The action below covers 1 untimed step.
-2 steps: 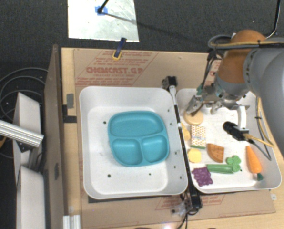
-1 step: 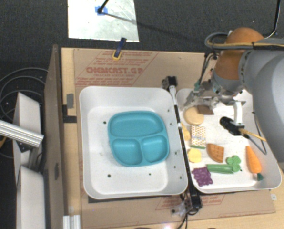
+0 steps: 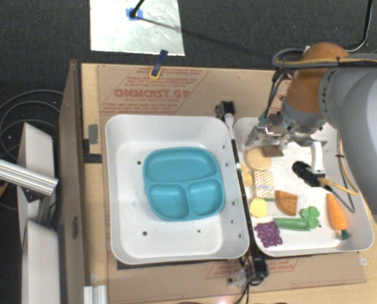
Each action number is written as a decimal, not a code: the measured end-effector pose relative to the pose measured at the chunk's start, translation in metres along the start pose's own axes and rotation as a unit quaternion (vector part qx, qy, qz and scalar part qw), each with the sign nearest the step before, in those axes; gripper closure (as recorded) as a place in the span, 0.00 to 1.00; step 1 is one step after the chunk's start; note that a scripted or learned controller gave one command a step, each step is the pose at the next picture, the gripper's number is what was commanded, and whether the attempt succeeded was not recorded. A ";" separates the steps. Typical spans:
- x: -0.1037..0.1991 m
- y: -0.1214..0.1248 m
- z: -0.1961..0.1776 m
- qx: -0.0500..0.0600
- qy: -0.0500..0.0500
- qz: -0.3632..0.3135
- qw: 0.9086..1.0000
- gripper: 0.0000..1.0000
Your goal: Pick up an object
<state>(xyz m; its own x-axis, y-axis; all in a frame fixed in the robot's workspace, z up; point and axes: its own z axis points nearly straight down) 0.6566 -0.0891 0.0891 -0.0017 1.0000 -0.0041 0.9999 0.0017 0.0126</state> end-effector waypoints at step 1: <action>0.000 -0.013 0.002 0.003 0.001 0.000 1.000 0.00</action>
<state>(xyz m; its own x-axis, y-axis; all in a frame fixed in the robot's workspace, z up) 0.6436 -0.0889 0.0869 -0.0008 1.0000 -0.0022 1.0000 0.0008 0.0065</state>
